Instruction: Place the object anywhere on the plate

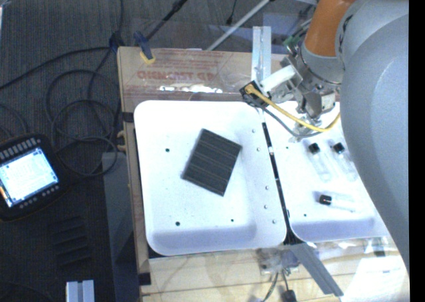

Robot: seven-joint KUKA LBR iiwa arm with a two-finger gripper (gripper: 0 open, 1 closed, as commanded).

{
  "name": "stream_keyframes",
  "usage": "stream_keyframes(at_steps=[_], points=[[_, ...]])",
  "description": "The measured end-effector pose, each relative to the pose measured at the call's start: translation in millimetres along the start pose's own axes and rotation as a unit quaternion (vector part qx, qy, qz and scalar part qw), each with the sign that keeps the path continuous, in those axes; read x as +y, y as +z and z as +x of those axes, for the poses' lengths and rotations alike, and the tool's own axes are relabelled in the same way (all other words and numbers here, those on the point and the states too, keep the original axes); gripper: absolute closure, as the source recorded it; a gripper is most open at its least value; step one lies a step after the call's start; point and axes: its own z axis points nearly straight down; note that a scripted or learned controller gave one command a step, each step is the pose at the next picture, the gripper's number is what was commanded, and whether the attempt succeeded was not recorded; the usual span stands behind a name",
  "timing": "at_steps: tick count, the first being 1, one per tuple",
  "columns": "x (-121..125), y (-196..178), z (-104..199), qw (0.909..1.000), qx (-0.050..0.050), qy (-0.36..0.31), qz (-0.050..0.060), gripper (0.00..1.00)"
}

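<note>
I see the dark plate (212, 162) lying mid-frame in the left bin (154, 161) with open floor around it, while the pincer (312, 109) at upper right is too blurred to read.

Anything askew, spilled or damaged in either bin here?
Nothing spilled or broken. The dark ridged plate lies skewed in the left bin, not square to its walls. Three small clear vials with black caps lie scattered in the right bin.

Single fixed camera: mounted above, looking down at a slant on the wooden bench (179, 75) and two shallow white plastic bins, left (153, 161) and right (345, 224); moderate distance.
</note>
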Motion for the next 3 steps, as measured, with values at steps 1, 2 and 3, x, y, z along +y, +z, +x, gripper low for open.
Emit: stream_keyframes(at_steps=[1, 2, 3], points=[[0, 0, 0, 1.0000, 0.000, 0.000, 0.000, 0.00], [0, 0, 0, 1.0000, 0.000, 0.000, 0.000, 0.00], [-60, -32, 31, 0.9992, 0.001, -0.040, 0.001, 0.00]])
